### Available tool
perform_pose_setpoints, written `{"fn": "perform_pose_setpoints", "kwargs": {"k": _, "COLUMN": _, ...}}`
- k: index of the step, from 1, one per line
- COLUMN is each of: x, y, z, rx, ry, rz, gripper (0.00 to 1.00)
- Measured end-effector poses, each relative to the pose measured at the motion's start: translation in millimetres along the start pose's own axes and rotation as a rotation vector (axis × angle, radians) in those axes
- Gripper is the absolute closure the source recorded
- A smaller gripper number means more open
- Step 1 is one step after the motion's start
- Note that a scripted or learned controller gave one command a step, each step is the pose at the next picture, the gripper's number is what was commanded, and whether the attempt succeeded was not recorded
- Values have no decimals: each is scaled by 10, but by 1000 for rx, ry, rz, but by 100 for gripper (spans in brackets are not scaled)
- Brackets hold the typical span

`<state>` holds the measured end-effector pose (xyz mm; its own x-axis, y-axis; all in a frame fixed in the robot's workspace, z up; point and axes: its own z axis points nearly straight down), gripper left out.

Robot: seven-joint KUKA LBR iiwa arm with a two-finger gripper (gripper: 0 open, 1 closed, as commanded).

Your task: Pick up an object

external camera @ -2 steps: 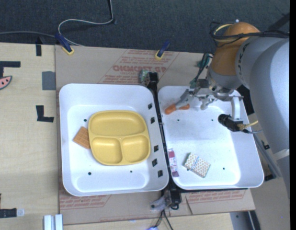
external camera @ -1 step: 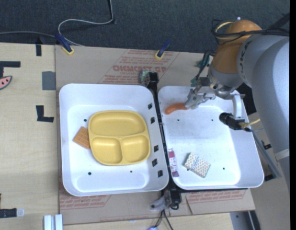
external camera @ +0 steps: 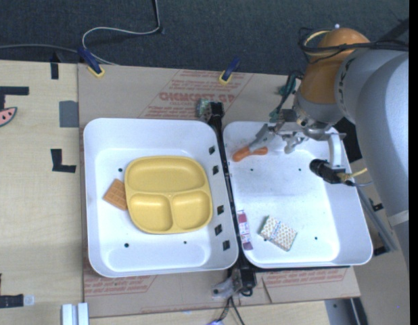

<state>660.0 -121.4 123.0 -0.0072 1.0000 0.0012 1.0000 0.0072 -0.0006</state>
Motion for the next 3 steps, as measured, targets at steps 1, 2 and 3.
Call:
{"fn": "perform_pose_setpoints", "kwargs": {"k": 1, "x": 5, "y": 0, "z": -95, "rx": 0, "ry": 2, "rz": -1, "gripper": 100}}
{"fn": "perform_pose_setpoints", "kwargs": {"k": 2, "x": 5, "y": -1, "z": -92, "rx": 1, "ry": 2, "rz": 0, "gripper": 0}}
{"fn": "perform_pose_setpoints", "kwargs": {"k": 3, "x": 10, "y": -3, "z": -184, "rx": 2, "ry": 4, "rz": -1, "gripper": 100}}
